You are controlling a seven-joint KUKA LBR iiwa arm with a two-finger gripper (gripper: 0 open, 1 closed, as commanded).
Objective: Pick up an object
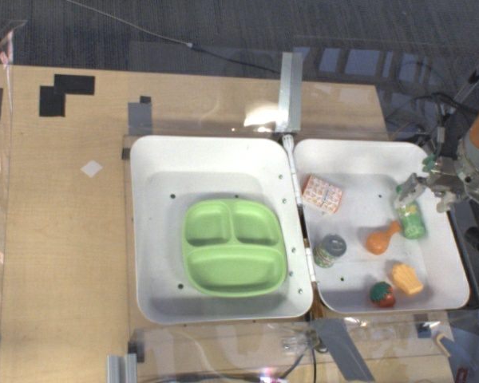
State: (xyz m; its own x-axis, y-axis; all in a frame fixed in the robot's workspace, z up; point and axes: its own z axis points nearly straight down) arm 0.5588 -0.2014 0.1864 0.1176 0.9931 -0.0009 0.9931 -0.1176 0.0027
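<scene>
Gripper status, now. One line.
Gripper: over the right bin, right above the green bottle; whether it is open, shut or holding the bottle cannot be told.

Glossy green plastic tray (pixel 235 248), smooth white bins (pixel 152 214), matt wooden bench (pixel 64 238)

Left white bin (pixel 144 214): one light green divided plate (pixel 235 248). Right white bin (pixel 359 162): white box with red-orange print (pixel 322 194), grey-green can (pixel 330 249), orange drumstick (pixel 381 239), green bottle (pixel 412 222), yellow piece (pixel 407 278), red-and-green fruit (pixel 382 294). My desk (pixel 64 238) is pale wood with black patches.
</scene>
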